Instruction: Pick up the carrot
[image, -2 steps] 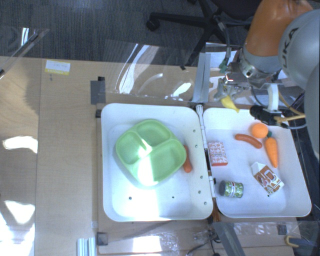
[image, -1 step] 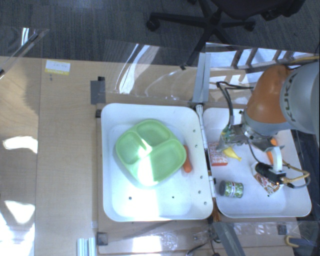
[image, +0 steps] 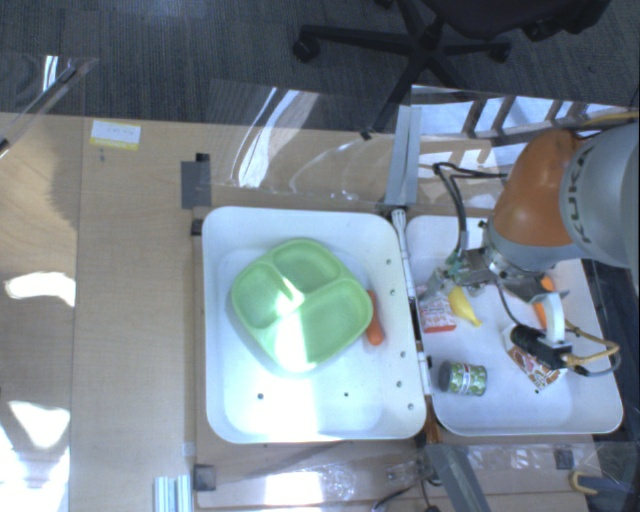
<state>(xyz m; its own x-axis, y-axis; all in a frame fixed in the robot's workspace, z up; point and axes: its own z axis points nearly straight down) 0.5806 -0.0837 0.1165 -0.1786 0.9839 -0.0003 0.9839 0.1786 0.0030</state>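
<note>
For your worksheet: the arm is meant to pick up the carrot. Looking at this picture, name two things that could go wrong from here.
1. The carrot lies tight against the green divided plate, so the fingers may lack room and nudge the plate or roll the carrot away.
2. The gripper sits over the right bin, near a yellow item and a packet; it could grab one of those instead.

small orange carrot (image: 374, 328) lies in the left bin (image: 300, 415), near its right wall, touching the green plate (image: 300, 303)
</note>
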